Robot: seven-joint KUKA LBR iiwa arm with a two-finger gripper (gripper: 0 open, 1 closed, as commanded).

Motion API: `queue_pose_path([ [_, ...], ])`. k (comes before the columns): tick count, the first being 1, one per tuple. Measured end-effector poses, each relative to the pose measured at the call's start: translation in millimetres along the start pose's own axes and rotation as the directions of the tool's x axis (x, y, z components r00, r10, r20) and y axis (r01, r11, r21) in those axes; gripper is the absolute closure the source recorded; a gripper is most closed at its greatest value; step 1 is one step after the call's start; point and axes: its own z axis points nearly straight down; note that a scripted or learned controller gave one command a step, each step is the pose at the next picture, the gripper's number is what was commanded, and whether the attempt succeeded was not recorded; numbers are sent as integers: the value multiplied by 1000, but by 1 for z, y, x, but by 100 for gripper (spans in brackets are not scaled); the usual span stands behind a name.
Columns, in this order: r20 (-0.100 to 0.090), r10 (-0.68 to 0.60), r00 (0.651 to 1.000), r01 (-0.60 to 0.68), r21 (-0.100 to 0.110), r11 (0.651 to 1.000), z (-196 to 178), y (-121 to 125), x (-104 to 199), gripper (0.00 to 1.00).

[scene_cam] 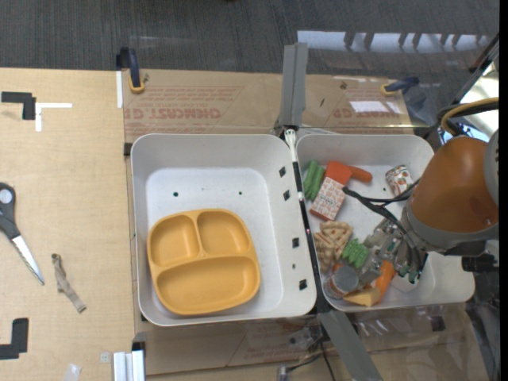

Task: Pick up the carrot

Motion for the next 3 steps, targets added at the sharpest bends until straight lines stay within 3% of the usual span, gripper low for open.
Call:
queue_pose_path([
  [1,3,0,1000,0,-2,1000,-9,1,-2,100],
  [2,2,-234,972,234,0,972,-250,35,5,100],
  [3,2,-234,972,234,0,972,-250,35,5,0],
])
